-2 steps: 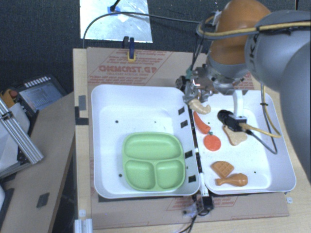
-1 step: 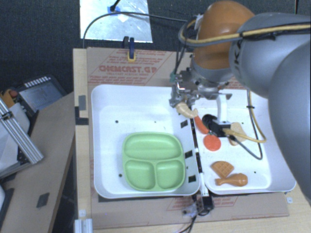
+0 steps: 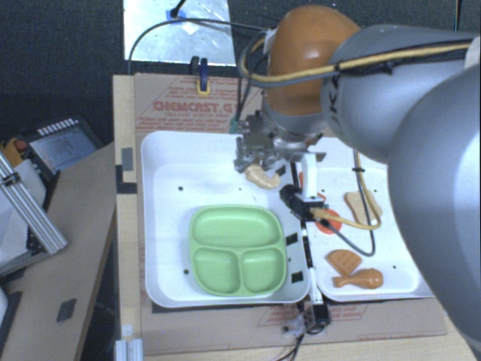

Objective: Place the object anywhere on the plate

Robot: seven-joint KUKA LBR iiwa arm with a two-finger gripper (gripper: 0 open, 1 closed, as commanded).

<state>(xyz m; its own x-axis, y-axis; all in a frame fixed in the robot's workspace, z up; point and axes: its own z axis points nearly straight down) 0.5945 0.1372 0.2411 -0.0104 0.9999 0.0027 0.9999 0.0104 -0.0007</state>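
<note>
You see the gripper [image 3: 261, 170] pinching a tan toy [image 3: 262, 177] above the left bin [image 3: 161, 201], beyond the green plate [image 3: 237, 249].

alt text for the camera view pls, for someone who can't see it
The grey arm's claw hangs over the left white bin, a pale food piece right beneath it, above a green divided plate. The right bin holds more toy food, including a drumstick.

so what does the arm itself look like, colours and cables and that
The arm is bulky and smooth, mostly grey, with a rounded orange band above the wrist. A yellow cable and black cables run along it to the wrist. The gripper is a small grey metal block.
</note>
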